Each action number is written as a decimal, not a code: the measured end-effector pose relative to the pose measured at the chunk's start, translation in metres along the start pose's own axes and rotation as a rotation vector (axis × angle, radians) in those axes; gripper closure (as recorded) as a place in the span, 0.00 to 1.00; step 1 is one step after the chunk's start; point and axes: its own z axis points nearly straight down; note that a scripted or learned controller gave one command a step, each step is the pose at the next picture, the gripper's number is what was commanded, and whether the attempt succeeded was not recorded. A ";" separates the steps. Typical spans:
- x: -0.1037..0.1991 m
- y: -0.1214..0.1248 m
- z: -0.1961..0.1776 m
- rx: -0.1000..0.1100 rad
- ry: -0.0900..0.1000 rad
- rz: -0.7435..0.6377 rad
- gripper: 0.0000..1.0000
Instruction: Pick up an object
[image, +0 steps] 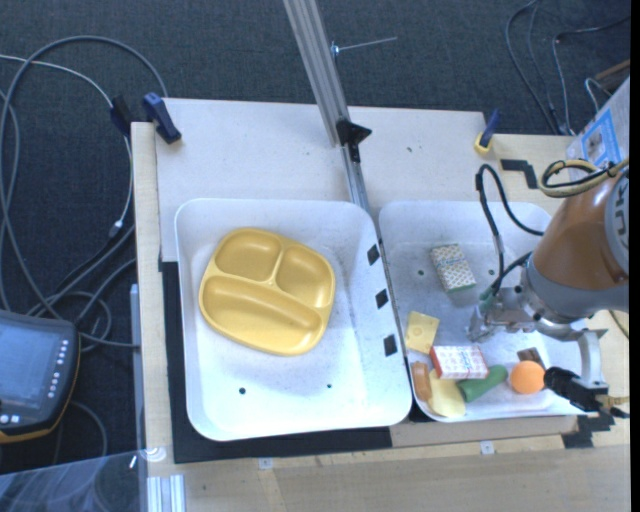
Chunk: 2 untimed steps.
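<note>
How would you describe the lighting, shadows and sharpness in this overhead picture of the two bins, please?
Camera view: lighting is soft and even, with no harsh glare on the yellow divided plastic plate in the left white bin; shadows are faint, lying close beside the small items in the right white bin; focus is slightly soft overall, so print on the small patterned box is unreadable.

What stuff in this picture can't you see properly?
- Gripper, camera view: the grey wrist above covers it, so the jaws' state is unclear.
- Right bin: the arm hides its right side.
- Small box: print too small to read.
- Orange ball: partly behind the black clamp.
</note>
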 end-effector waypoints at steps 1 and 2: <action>-0.005 0.002 -0.063 -0.005 -0.003 0.000 1.00; 0.000 0.001 -0.125 -0.007 -0.003 -0.002 1.00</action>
